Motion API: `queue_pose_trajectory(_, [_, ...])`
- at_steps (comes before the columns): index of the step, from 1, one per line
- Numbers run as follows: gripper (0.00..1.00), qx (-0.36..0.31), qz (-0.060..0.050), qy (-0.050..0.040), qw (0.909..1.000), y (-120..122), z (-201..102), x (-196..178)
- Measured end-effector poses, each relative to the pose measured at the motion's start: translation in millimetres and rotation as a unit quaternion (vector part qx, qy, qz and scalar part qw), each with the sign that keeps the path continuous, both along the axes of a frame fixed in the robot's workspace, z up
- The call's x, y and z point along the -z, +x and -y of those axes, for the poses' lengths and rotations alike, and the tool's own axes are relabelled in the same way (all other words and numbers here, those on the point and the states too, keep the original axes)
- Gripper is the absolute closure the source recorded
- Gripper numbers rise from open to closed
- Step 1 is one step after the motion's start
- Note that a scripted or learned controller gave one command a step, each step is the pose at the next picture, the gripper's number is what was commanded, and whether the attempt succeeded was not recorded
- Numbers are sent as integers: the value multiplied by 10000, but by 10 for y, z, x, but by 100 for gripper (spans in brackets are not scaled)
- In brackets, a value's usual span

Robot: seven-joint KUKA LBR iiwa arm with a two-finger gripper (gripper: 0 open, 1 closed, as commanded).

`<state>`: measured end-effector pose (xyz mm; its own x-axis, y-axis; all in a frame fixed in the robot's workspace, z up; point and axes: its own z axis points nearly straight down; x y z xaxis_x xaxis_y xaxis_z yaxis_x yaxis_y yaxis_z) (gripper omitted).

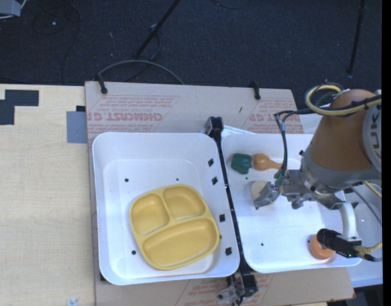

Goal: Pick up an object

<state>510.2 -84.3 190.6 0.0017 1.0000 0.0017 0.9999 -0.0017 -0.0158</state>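
I can't tell the hand's (267, 196) state, so I'd centre it squarely over the small pale round object (258, 187) before clamping.

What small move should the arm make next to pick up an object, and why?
Probably lower the tool slightly onto the pale round object in the right bin. The tool sits right beside that object, closer than the green piece or the orange object. Whether it already touches is unclear.
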Motion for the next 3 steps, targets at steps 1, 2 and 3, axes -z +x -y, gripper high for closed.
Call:
queue_pose_trajectory(1, [0,-9,70,-8,10000,30,4,-66])
queue_pose_trajectory(2, [0,-8,34,1,10000,29,43,565])
queue_pose_trajectory(3, [0,-5,54,-2,10000,21,35,1055])
